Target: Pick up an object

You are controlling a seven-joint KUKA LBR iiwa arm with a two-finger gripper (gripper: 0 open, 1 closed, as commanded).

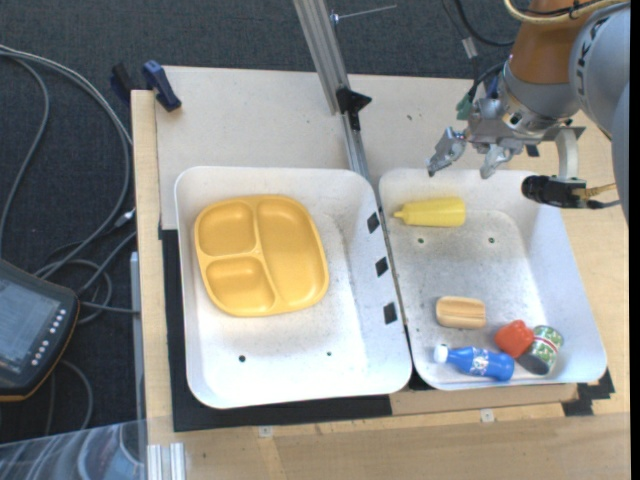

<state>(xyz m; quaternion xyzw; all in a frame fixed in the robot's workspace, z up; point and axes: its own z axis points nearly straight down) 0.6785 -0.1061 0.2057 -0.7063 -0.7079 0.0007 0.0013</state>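
My gripper (465,165) hangs over the far rim of the right bin (565,258), open, its two fingers spread with nothing between them. A yellow mustard-like bottle (430,213) lies just below and left of it near the bin's back edge. Toward the bin's front lie a tan bread-like piece (460,312), a blue and white bottle (475,363), a red object (514,337) and a small green can (545,345), all apart from the gripper.
The left bin (190,353) holds a yellow divided plate (261,254). A metal pole (325,43) slants up from between the bins at the back. A blue clamp (160,83) sits at the bench's far left corner. Cables lie on the floor to the left.
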